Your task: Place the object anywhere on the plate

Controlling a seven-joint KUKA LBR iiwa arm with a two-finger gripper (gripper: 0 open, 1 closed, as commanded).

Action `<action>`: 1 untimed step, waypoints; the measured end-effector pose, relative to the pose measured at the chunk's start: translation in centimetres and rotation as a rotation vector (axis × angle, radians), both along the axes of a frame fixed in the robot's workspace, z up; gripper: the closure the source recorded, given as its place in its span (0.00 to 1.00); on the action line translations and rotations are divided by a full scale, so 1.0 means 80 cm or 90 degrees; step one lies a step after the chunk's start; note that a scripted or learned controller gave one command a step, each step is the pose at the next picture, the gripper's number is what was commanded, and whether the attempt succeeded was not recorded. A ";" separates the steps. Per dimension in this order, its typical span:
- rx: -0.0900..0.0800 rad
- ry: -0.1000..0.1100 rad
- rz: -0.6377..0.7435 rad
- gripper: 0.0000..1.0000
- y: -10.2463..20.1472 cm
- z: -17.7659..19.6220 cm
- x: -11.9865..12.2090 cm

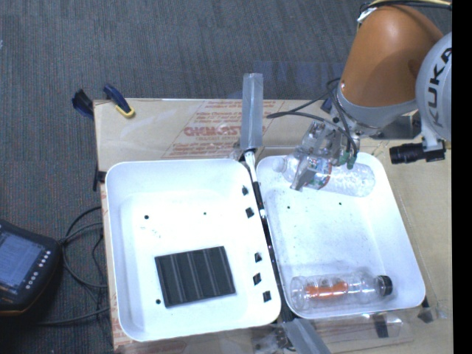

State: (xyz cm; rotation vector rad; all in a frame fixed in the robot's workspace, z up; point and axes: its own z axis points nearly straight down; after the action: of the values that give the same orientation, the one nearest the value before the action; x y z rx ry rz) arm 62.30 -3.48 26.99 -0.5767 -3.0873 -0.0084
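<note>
From here the clear bottle (341, 287) lying near the right bin's (402, 220) front wall looks light, slick, crushable; I'd pinch mid-body; whether my claw (318, 162) is clenched I cannot tell.

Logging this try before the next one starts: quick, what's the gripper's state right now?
Gripper: over the far end of the right shallow white bin, above a clear plastic bottle lying there; open or shut cannot be told.
</note>
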 end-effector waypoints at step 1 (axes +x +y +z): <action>-0.002 0.000 0.163 1.00 0.036 -0.059 0.008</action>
State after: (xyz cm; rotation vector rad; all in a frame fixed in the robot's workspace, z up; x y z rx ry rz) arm 62.90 -0.59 22.24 -0.1769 -3.1353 -0.0028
